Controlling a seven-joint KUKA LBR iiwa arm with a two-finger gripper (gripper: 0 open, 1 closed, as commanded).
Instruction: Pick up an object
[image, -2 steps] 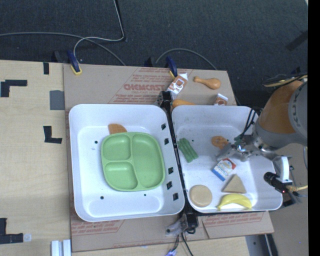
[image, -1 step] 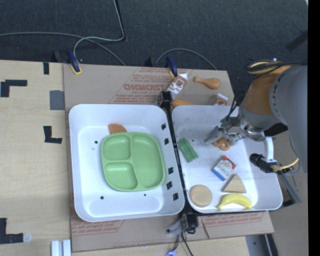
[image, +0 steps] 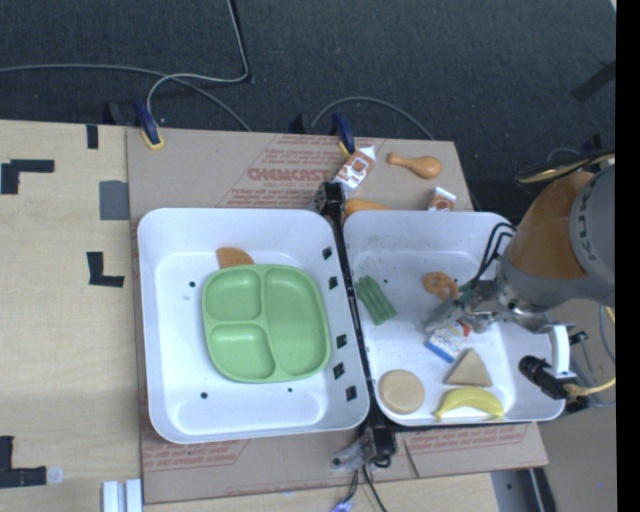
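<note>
Claw: low in the right bin, finger spread not discernible | Step: reach-in, nothing visibly held; next needs closing on one item | Nearest: blue-white packet just beside the claw, tan wedge near | Beyond: orange piece, green block farther off

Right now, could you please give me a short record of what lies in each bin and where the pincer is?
left bin: green plate, orange piece at its far edge
right bin: green block, cookie, banana, tan wedge, blue-white item, orange item
pincer: low in right bin, by the blue-white item
held: nothing seen
outside bins: orange drumstick on cardboard
</note>
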